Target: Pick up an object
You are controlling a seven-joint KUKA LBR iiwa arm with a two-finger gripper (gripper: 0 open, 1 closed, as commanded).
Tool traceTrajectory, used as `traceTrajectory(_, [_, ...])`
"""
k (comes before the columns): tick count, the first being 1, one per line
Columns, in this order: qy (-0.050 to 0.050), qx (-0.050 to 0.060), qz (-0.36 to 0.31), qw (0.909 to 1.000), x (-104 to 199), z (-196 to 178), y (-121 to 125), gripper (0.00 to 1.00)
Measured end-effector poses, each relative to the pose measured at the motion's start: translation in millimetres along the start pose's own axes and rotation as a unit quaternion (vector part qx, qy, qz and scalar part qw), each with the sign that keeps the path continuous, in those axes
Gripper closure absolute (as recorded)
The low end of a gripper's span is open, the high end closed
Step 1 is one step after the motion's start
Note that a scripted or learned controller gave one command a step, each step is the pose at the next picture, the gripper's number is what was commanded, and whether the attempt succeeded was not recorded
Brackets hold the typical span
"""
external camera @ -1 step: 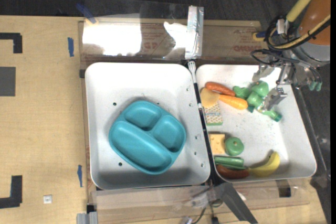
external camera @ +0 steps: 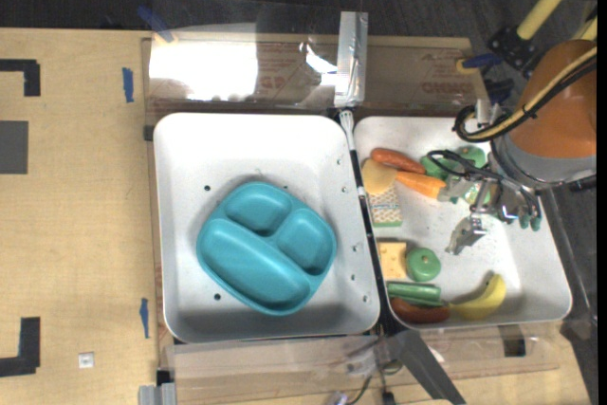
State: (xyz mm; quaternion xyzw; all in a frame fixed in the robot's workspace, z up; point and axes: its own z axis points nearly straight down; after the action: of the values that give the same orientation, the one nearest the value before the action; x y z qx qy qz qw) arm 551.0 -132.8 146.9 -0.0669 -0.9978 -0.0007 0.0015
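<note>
Several toy foods lie in the right bin [external camera: 548,253]: an orange carrot [external camera: 418,184], a red pepper [external camera: 393,157], a tan roll [external camera: 377,175], a patterned cracker [external camera: 385,211], a yellow cheese block [external camera: 392,258], a green round slice [external camera: 423,263], a green cucumber [external camera: 413,292] and a yellow banana [external camera: 483,297]. My gripper [external camera: 467,234] hangs over the middle of this bin, on bare white floor. It is right of the carrot and above the banana. I see nothing held in it.
The left bin [external camera: 190,156] holds a teal divided plate [external camera: 267,245]. A ridge [external camera: 361,204] separates the two bins. The grey and orange arm [external camera: 560,123] with black cables covers the right bin's far right corner. Cardboard bench lies to the left.
</note>
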Motion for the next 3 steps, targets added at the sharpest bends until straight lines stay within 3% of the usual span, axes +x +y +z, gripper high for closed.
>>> traceTrajectory(1, [-0.007,0.001,-0.115,0.9934,-66,58,26,0.0])
traceTrajectory(2, [-0.001,0.002,-0.086,0.9963,-90,57,48,0.0])
traceTrajectory(3, [-0.013,0.002,-0.087,0.9961,-95,43,51,1.0])
